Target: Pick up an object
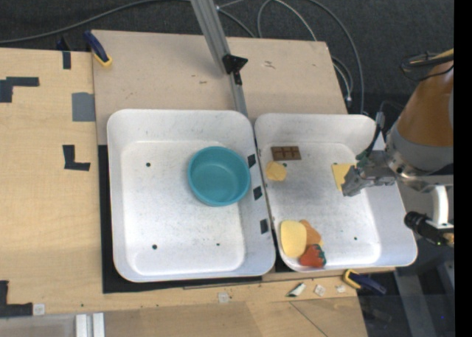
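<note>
Camera view is showing you two white bins side by side, and your gripper [352, 183] is sitting low over the right bin [369, 125], right up against a small yellow piece [340, 175] near that bin's right side. It's looking like the fingertips are touching or just overlapping the piece's right edge, but I honestly can't tell whether the claw is apart or closed from this angle, and I can't see the piece between the fingers, so I'm not calling it grabbed.

If that yellow piece is what you're going for, I'm guessing it's light and fairly stiff, like a small plastic or foam toy chunk. It's lying flat, so it's probably going to slide on the smooth bin floor rather than get pinched if you're only catching one edge. You'd want the fingers straddling it across its narrow width, coming straight down, not nudging from the side.

Other options in the same bin: a brown chocolate-bar-looking block [285, 153] near the back left, very flat and probably hard to get under; a small round yellow thing [276, 172] just in front of it, which is likely rolling away if bumped; and a cluster at the front left, a yellow lump [293, 237] with an orange bit [313, 234] and a red strawberry-like piece [313, 256] touching it. Crowded, so messy to grip.

The left bin [125, 129] is holding a teal bowl [218, 175], upright. You'd be taking that by the rim, and it's looking slick.
</note>
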`<state>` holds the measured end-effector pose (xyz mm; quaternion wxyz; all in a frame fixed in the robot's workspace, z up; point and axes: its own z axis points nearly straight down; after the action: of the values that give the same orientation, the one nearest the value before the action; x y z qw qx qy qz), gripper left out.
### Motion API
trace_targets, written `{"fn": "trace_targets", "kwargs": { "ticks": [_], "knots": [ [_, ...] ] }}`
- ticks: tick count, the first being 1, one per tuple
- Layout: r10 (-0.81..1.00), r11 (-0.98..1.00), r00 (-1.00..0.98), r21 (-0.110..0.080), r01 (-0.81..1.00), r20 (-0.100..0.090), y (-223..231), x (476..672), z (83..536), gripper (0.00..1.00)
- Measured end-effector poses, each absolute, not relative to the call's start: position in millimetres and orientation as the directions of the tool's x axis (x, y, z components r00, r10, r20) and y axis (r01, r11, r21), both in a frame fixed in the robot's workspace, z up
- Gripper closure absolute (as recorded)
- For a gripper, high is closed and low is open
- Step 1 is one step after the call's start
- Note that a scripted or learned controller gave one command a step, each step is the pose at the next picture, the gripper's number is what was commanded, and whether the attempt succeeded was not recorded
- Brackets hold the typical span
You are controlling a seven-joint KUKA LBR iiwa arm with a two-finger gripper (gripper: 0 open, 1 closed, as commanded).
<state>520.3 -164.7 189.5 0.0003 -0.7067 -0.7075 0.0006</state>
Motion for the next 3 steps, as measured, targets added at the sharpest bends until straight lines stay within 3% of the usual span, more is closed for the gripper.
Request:
{"fn": "trace_targets", "kwargs": {
  "ticks": [1,3],
  "knots": [
    [1.000,0.002,-0.002,0.003,1.000,-0.001,-157,520.1,235,1.00],
    [1.000,0.008,-0.008,0.000,1.000,0.002,-47,531.5,234,1.00]
  ]
}}
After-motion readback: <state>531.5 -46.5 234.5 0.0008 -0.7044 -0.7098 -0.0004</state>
